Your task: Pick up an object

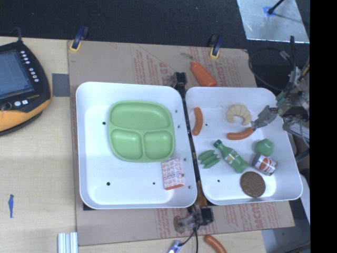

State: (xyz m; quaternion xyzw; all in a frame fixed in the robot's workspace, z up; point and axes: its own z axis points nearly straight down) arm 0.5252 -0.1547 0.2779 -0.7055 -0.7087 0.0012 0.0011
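Bins sit side by side on a brown cardboard sheet [126, 62] clamped to the bench; the left bin [92, 141] holds a green divided plate [141, 130] near its middle and a small red-and-white packet [172, 173] by its lower right corner; the right bin [287, 178] holds the loose items; a sausage [197, 120] lies upright near the left wall; a croissant [239, 113] lies toward the top, and a second sausage [240, 135] lies just below it, tilted; a green bottle [230, 155] lies slantwise in the middle, with a green pea pod [208, 158] just beside it on the left; a green pepper [264, 146] sits to the right, a red-and-white can [264, 164] just below it, and a brown round cookie [253, 184] near the bottom edge; the gripper [261, 121] reaches in from the right over the upper right part of that bin, its tip close to the right end of the second sausage and beside the croissant; whether its fingers are apart or closed cannot be told, and nothing is visibly held; an orange carrot [202, 75] lies on the cardboard above the right bin; a tablet pendant [18, 86] rests on the bench at far left.
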